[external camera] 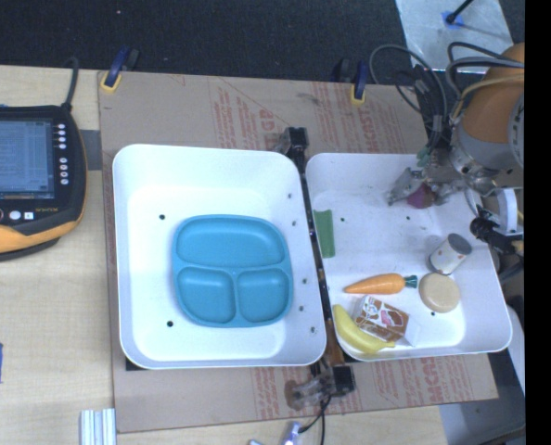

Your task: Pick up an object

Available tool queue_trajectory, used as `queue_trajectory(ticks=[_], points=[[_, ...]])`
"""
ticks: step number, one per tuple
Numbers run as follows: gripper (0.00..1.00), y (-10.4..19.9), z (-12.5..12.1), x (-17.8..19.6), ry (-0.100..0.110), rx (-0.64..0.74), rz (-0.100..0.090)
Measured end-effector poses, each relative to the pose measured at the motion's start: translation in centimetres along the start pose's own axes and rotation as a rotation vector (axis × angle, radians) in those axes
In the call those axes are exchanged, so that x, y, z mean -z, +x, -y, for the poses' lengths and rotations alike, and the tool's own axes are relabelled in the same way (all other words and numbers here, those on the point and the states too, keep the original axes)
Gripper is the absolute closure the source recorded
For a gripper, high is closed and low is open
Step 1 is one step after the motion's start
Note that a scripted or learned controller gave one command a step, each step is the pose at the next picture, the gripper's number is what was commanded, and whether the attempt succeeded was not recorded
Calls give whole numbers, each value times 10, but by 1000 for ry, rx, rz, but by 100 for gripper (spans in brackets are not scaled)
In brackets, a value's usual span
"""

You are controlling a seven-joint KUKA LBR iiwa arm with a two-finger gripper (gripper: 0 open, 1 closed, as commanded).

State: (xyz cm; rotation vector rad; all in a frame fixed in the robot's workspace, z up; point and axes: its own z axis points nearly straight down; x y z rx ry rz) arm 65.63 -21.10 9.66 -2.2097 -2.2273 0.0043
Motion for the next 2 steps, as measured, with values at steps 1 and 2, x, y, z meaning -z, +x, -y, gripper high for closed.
queue_trajectory(ticks=[1,2], points=[[0,-1,0,87,-5,-2,1],[0,0,1,25,0,0,2]])
